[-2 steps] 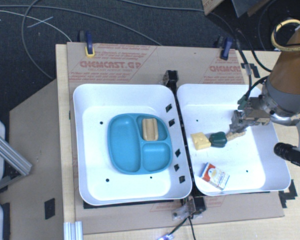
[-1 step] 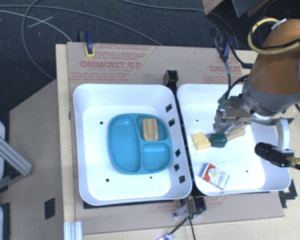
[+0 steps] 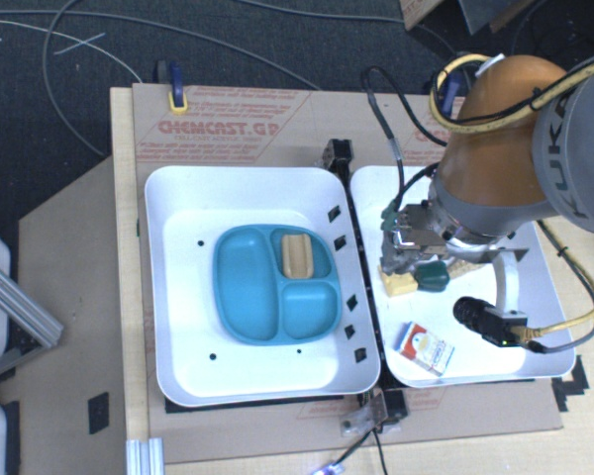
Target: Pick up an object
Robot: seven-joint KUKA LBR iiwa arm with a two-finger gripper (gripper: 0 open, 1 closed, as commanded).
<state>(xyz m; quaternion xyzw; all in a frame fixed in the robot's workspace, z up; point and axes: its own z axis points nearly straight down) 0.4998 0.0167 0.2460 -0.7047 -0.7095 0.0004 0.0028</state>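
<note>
Inspector A: The gripper [image 3: 408, 257] sits low in the right bin [image 3: 535, 364], over a pale yellow block [image 3: 400, 284] and a dark green piece [image 3: 434, 277], which touch each other. Its grip cannot be told from here.

Inspector B: Noted. Both look small, light and rigid — likely graspable across their short sides. The small card box [image 3: 425, 348] lies apart, flat — judged harder to pinch.

arm: reaching in from right | wrist: bent downward | claw [image 3: 408, 257]: lowered
</note>
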